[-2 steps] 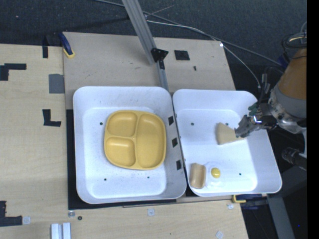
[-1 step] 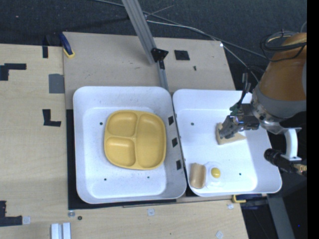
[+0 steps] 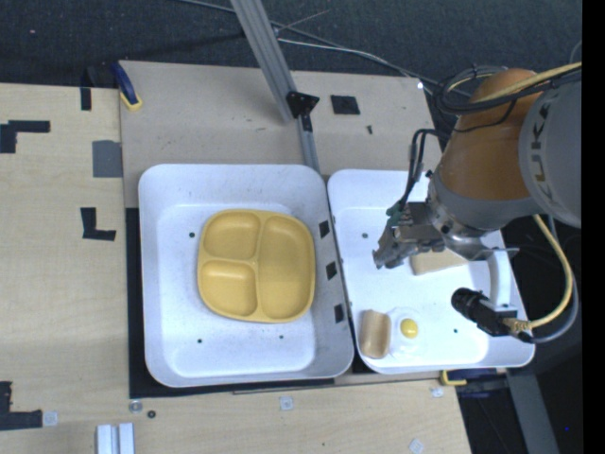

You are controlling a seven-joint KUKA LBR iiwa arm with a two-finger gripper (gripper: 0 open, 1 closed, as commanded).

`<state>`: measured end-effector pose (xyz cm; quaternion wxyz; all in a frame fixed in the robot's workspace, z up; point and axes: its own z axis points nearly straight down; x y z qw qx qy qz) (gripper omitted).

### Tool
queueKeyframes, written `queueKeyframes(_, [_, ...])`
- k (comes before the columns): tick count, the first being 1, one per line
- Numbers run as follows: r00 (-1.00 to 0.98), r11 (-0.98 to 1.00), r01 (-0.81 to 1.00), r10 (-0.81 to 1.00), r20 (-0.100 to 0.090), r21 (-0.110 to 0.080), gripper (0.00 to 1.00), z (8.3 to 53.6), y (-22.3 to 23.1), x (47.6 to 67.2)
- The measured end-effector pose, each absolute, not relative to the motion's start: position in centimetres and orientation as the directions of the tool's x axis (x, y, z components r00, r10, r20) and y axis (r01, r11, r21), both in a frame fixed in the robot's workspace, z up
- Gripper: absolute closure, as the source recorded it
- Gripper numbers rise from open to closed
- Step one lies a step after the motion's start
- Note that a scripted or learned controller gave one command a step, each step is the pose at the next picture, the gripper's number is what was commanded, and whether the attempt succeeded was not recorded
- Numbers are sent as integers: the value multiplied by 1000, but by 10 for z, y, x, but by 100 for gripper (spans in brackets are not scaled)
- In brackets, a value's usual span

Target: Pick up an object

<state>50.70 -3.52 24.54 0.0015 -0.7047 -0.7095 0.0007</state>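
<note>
Gripper: your grey two-finger gripper [image 3: 392,250] hangs low over the right shallow white bin [image 3: 352,253]; you cannot tell how its tips stand, nor whether anything sits between them.
Beige block: a pale tan rectangular piece [image 3: 437,263] lies just right of the tips, partly under the wrist.
Tan cup: a small tan cylinder [image 3: 375,334] lies below the tips, near the front wall.
Yellow ball: a small yellow ball [image 3: 408,328] sits just beside that cup.
Left bin: well left of the tips, a yellow three-compartment plastic plate [image 3: 256,265] rests in the left shallow white bin [image 3: 170,253].
</note>
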Motion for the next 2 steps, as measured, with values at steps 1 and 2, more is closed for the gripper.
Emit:
queueKeyframes(1, [-6,6,1000,1000,1,-4,100,230,13,508])
queueKeyframes(2, [-6,6,1000,1000,0,-2,100,237,67,509])
